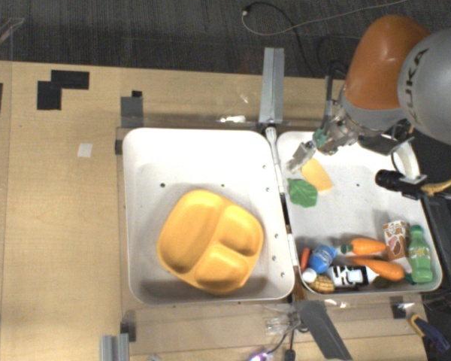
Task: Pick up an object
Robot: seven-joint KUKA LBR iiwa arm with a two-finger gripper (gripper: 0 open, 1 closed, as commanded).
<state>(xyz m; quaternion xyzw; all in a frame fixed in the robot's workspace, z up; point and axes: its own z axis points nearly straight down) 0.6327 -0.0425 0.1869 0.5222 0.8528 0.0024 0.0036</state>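
Hovering over a pale yellow wedge-shaped piece (318, 175) and a crinkled green leafy toy (303, 193) in the right white bin (361, 156).

Both lie touching in the bin's upper left, near the divider, apart from the clutter, which likely makes them the easier targets. The two-finger gripper (304, 154) hangs tilted just above the wedge's upper edge; from this angle I cannot tell how far it is open, and nothing shows between its tips. Orange carrots (376, 258), a green bottle (418, 254) and other small items crowd the bin's bottom edge. The left white bin (150, 164) holds a large yellow moulded plastic tray (210, 239).
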